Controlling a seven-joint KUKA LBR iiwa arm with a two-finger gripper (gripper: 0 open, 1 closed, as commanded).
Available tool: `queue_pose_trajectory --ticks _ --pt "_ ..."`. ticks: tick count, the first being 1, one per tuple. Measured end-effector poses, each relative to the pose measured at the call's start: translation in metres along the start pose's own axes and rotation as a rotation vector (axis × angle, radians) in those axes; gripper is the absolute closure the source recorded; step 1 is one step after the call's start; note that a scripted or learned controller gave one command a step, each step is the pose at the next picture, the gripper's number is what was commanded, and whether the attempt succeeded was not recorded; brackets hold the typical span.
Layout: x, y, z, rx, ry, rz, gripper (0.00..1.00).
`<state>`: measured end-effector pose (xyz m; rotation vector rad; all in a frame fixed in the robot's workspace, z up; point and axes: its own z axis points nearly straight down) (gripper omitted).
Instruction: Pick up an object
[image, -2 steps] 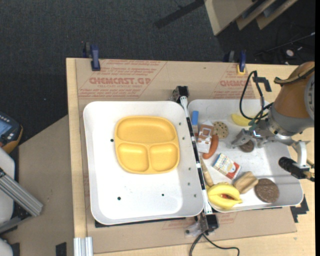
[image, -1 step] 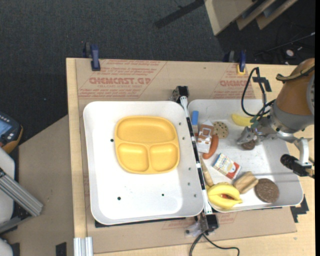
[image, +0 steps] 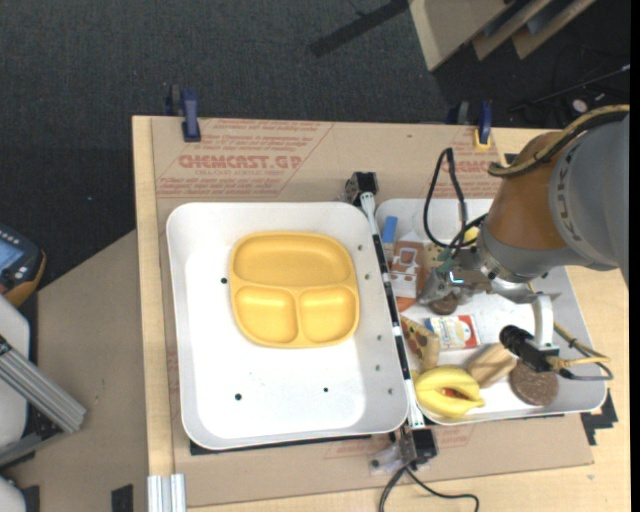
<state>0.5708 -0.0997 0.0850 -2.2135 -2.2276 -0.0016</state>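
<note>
Over the right-hand white bin, the grey arm with its orange band is bent low, its wrist sunk among the clutter so that the gripper sits down by the packets near the bin's left wall. Whether it is spread or pressed together cannot be told, and nothing can be seen pinched in it. Candidates for picking lie all around it: a small red-and-white printed packet just beside the wrist, a flat white sachet with red print below it, a yellow banana-shaped plastic toy at the near edge, a tan wooden block touching the toy, and a brown round disc in the near right corner. A yellow three-compartment plastic tray rests apart in the left-hand white bin. By my reading the reach-and-grasp step is in hand, with no lift begun. The next move calls for closing firmly on one item, then rising straight without dragging neighbours along.
</note>
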Motion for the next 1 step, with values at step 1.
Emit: queue_pose_trajectory --ticks 1 --pt "0.0642 0.0194 -0.1069 -0.014 0.0 -0.003 1.0"
